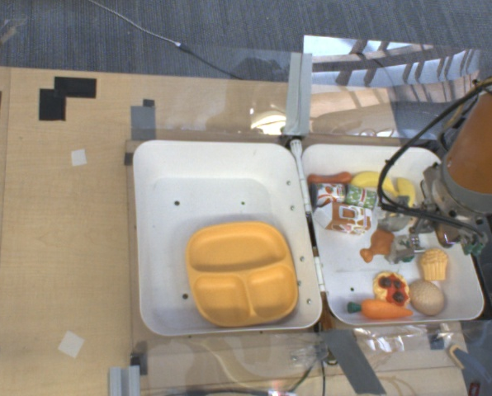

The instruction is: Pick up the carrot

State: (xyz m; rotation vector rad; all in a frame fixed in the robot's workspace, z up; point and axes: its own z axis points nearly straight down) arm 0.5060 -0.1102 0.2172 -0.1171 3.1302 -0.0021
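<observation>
On a pale wooden bench (56, 246), seen from above at a slant, two shallow white bins sit side by side. The left bin (172, 180) holds a yellow-orange divided plate (242, 272) with three compartments, lying in the near half of the bin. The right bin (337, 291) holds a cluster of toy foods.

The carrot (382, 309), orange with a small green tip at its left end, lies flat along the near edge of the right bin. Just behind it, and touching or nearly so, is a small pizza slice (391, 286) with dark toppings. To the carrot's right rests a pale beige, egg-like ball (427, 297), and behind that a yellow corn cob piece (433, 265).

Further back in the same bin are a brown-and-white printed carton (347, 216), a small green-and-white box (361, 195), a yellow banana-like fruit (386, 185), a reddish sausage (330, 178) and a brown chicken drumstick (380, 245).

The arm reaches in from the right, its orange band (481, 151) high over the bin's far right corner. The gripper (409, 246) hangs over the middle of the right bin, beside the drumstick and well behind the carrot. Whether the claw is released or clenched cannot be told; it does not hold the carrot.
</observation>
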